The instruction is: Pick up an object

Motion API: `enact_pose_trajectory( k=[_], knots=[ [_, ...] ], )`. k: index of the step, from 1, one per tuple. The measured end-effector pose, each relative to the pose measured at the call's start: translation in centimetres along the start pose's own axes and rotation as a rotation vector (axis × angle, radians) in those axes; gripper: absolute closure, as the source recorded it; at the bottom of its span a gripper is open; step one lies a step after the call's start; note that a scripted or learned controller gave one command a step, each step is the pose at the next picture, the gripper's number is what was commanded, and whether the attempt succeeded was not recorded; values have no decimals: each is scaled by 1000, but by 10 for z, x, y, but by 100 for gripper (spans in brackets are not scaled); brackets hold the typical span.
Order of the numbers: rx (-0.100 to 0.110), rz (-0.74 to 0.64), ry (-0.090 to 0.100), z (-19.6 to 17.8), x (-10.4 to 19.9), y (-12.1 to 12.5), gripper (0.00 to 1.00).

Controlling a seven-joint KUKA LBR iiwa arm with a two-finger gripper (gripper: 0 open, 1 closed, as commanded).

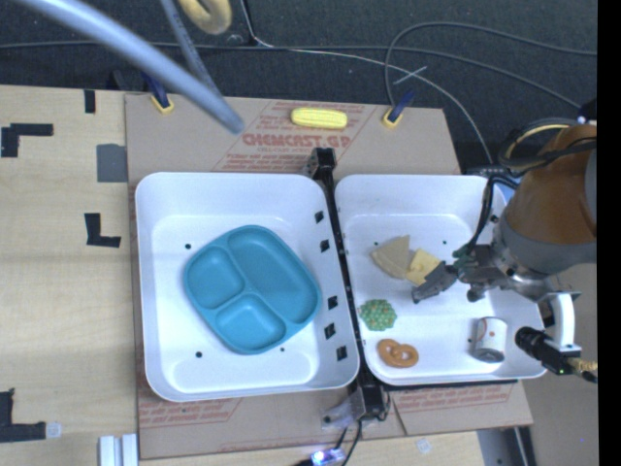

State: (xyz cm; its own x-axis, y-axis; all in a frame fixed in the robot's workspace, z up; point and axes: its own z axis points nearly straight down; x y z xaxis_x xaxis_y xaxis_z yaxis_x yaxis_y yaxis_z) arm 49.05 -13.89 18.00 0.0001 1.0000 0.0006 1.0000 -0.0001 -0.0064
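Observation:
In the right bin [388, 190] lie a tan and yellow wedge-shaped piece [403, 258], a green bumpy ball [377, 313], a brown pretzel [397, 353] and a small silver can [487, 339]. My gripper [434, 283] reaches in from the right and hovers low over the bin's middle, just right of the wedge piece. Its dark fingers point left toward the yellow edge. Nothing shows between them. The left bin [165, 202] holds a blue divided plate [251, 287].
A yellow corn cob [318, 118] lies on the cardboard behind the bins. A grey bar [126, 37] slants across the top left. Cables trail over the dark floor at the top right. A black divider clip runs between the bins.

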Motion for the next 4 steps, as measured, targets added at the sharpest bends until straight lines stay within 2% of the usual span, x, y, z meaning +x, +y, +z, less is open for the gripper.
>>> enact_pose_trajectory(
  k=[1, 2, 3, 4],
  knots=[
    [0, -1, 1, 44, 4, 0, 0],
    [-3, -2, 1, 32, 4, 1, 100],
    [-10, -2, -1, -26, 12, -3, 100],
    [-9, -2, -1, -58, 12, -3, 100]
  ],
)
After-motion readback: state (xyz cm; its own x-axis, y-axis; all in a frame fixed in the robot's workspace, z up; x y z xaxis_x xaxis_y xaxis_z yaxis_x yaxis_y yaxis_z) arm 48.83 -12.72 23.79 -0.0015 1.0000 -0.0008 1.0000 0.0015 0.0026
